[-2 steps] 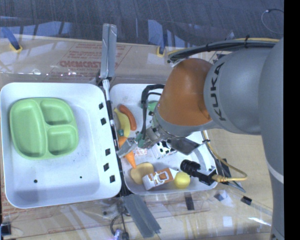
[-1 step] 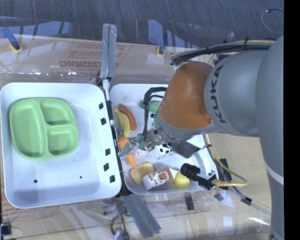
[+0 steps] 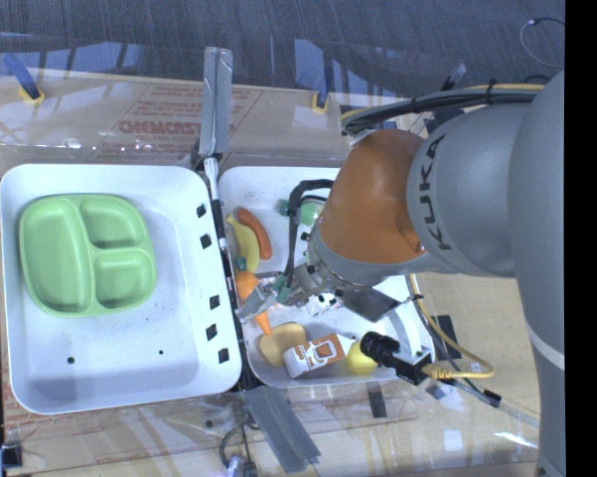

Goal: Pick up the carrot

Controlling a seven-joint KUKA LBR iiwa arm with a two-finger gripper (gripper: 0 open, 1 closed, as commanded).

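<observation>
The grey two-finger gripper [image 3: 278, 293] hovered low in the right shallow white bin [image 3: 278, 179], its opening impossible to tell, and the small orange carrot [image 3: 246, 286] lay at its nine o'clock, so it should descend centred and close gently.

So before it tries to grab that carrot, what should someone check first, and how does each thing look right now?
1. Carrot in sight in the right bin: ok, orange piece by the bin's left wall.
2. Tool near the carrot: ok, right beside it.
3. Carrot between the tool's fingers: cannot tell.
4. Room around the carrot: not ok, a banana and a sausage crowd it.
5. Green plate out of the way: ok, in the left bin.
</observation>
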